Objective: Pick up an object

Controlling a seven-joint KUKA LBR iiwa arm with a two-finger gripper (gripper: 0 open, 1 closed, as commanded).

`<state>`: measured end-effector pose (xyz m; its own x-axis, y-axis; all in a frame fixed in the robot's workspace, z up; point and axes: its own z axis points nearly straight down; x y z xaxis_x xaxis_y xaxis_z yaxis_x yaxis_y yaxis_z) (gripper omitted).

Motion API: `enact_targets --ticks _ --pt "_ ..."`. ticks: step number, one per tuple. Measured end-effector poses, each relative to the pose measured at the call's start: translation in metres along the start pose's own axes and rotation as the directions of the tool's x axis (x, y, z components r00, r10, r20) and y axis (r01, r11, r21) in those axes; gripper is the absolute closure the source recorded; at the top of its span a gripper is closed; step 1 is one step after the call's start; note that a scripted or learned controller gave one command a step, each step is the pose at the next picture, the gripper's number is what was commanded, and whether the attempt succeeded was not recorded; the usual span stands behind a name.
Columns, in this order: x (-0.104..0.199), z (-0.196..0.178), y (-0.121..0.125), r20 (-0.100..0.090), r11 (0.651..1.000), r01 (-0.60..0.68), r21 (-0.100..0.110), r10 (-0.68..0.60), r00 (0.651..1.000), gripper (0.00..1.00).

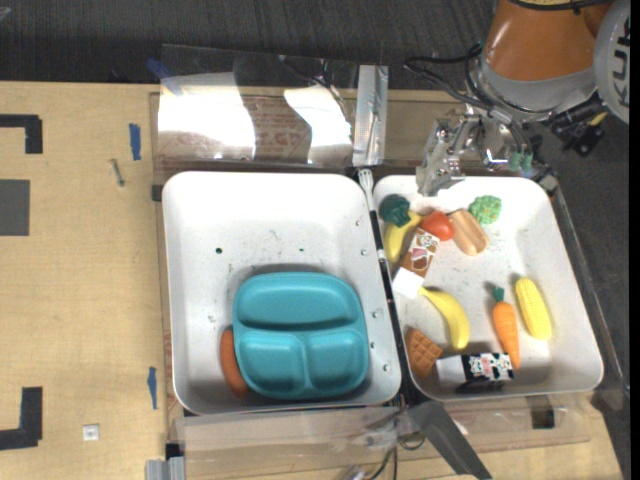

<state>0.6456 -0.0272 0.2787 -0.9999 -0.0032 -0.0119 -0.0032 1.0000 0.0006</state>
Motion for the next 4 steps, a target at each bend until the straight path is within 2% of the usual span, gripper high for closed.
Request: enact_targets --ticks 1,2,3,4 --pt "-0.023 -0.003 -0.016 -0.001 0.996 0.090 0.000 -0.090 0.996 1.00" --pt "0.063 0.007 -0.023 -0.007 0.993 0.114 0.000 -0.114 0.993 1.00" --pt "0.000 -0.006 -0.010 -0.001 0.943 0.333 -0.001 -0.333 0.943 1.00" --pt "-0.002 -0.019 -0.009 0.011 0.943 0.331 0.002 -0.331 0.943 1.00"
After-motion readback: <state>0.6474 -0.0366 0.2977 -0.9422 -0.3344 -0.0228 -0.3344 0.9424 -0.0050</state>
